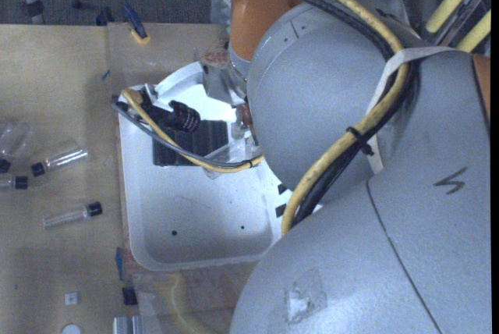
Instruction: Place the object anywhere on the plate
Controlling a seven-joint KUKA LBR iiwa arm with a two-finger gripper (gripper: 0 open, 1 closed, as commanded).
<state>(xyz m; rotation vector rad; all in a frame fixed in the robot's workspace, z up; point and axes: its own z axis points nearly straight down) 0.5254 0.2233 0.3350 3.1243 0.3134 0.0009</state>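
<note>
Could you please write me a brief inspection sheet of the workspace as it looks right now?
Surface: wooden bench bearing a shallow white bin, its floor partly hidden by the arm.
Job's things: nothing seen; plate and object cannot be made out.
Clutter: small clear vials with black caps lie on the bench left of the bin.
Pincer: hidden behind the arm; state cannot be told.
Cables: a yellow-and-black cable bundle runs along the arm and loops over the bin.
Surroundings: blue clip at the bench's far edge.

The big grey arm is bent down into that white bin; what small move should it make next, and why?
Probably lift a little. The arm covers most of the bin, so neither the object nor the plate can be checked until it rises.
</note>
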